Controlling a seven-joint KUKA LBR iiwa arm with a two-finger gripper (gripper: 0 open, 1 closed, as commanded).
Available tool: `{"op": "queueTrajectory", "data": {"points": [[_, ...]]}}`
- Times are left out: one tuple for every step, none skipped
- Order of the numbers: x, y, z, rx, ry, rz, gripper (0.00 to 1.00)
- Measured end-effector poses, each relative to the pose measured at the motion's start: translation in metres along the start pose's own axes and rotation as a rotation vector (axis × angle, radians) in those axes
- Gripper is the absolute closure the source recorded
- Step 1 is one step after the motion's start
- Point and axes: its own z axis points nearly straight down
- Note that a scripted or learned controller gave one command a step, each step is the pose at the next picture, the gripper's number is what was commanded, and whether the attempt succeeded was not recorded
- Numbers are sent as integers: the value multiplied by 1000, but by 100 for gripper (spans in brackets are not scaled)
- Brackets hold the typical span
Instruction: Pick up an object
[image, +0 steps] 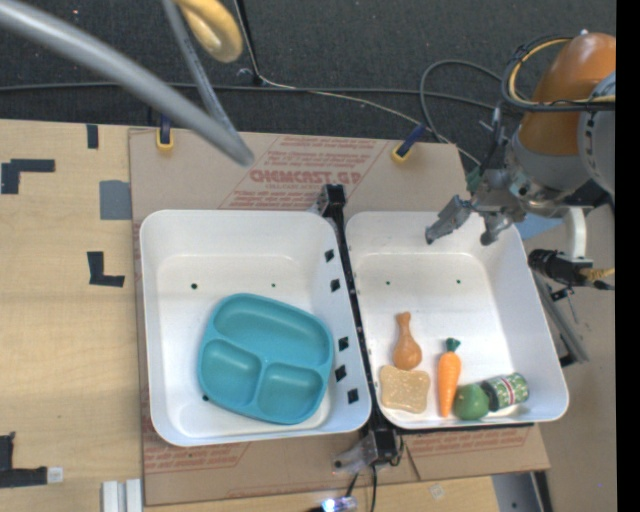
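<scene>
Left to right: the left bin (170, 250) held a blue tray (265, 358), three-compartment and lying flat near the front wall, its wells bare; I judged it a poor target, since its low, wide rim gave my two fingers little to close on. Across the black divider (340, 290), the right bin (500, 290) carried every graspable piece, crowded along the front wall: a drumstick (406, 342) lying with its thin end toward the back, a toast slice (404, 390) just in front of it and touching or nearly so, a carrot (448, 375) beside these with its green top toward the back, then a green fruit (472, 402) touching a can (508, 391) that lay on its side in the front right corner. The back of that bin was bare, which left me room to descend. My gripper (466, 228) hung over the bin's back rim, well apart from the cluster, fingers spread wide with nothing between them, presumably so as to be ready to straddle a piece. I judged the task barely begun; the carrot and drumstick, slender and with some gap around them, looked the easiest picks, while the fruit and can, pressed together by the wall, risked a blocked finger.
</scene>
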Motion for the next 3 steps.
{"op": "queueTrajectory", "data": {"points": [[0, 3, -8, -13, -2, -3, 0], [7, 5, 55, -7, -1, -4, 0], [0, 1, 116, -7, -2, -2, 0]]}}
